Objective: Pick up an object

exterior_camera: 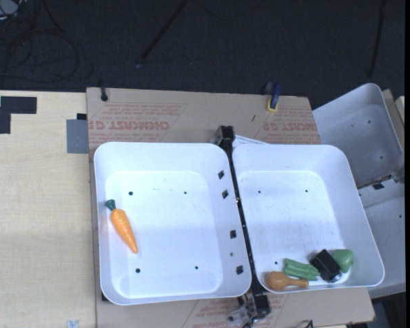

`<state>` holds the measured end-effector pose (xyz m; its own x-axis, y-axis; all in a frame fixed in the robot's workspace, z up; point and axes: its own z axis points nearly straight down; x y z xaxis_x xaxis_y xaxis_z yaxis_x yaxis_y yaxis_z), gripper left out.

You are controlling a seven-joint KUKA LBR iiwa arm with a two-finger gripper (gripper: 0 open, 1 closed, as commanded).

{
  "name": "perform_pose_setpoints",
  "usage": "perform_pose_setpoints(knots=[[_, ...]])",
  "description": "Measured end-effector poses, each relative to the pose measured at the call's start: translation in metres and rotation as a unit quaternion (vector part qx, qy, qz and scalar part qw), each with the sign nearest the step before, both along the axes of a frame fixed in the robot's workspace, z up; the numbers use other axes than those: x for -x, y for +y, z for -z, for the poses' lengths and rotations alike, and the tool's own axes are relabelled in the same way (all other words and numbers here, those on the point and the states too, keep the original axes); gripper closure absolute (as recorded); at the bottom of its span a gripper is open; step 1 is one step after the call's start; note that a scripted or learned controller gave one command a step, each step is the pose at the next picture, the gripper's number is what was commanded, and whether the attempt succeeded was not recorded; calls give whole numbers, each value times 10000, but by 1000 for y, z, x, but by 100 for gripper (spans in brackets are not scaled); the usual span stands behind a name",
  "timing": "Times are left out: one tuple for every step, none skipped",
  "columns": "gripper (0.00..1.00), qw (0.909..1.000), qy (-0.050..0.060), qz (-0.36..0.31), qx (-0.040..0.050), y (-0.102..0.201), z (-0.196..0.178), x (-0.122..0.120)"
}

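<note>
An orange toy carrot (pixel 124 229) with a green top lies near the left wall of the left bin (pixel 160 154). In the front right corner of the right bin (pixel 294 156) several small things sit close together: a green pod-shaped toy (pixel 300 269), a tan pear-shaped toy (pixel 285 281), a black block (pixel 326 264) and a green rounded piece (pixel 343 257) behind it.
The two bins stand on a cardboard sheet (pixel 191 115) on a wooden bench. A black divider (pixel 238 217) runs between the bins. A grey metal panel (pixel 359 125) stands at the right. A blue and yellow clamp (pixel 273 96) holds the cardboard's back edge.
</note>
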<state>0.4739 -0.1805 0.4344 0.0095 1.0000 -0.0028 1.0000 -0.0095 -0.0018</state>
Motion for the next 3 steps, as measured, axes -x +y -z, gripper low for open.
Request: perform_pose_setpoints(knots=[[100, 10000, 30, -68, -27, 51, 62, -2], [100, 10000, -22, -53, -8, 48, 11, -2], [100, 10000, 26, -23, -15, -5, 62, -1]])
